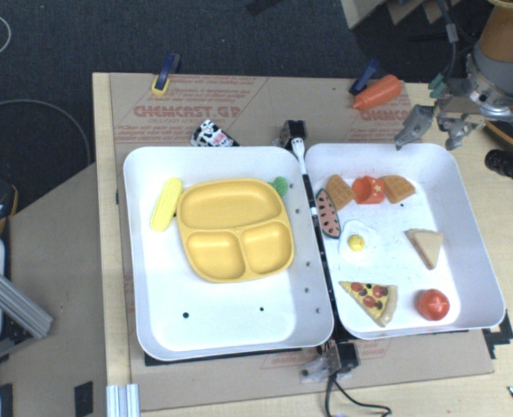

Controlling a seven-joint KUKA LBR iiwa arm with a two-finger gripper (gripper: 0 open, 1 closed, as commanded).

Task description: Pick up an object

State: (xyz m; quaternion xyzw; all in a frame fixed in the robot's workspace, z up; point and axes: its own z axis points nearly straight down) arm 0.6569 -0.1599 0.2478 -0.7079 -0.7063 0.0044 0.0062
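Left bin [152, 320] holds yellow tray [235, 228]; right bin [473, 259] toy foods; pincer [433, 129] spread, empty

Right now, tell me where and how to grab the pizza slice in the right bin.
Take the pizza slice from above, across its wide crust end. It lies flat on the right bin floor, point toward the left, with bare space around it, so the pincer would likely fit either side of the crust.

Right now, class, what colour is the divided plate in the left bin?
Yellow; the camera view shows the plate clearly.
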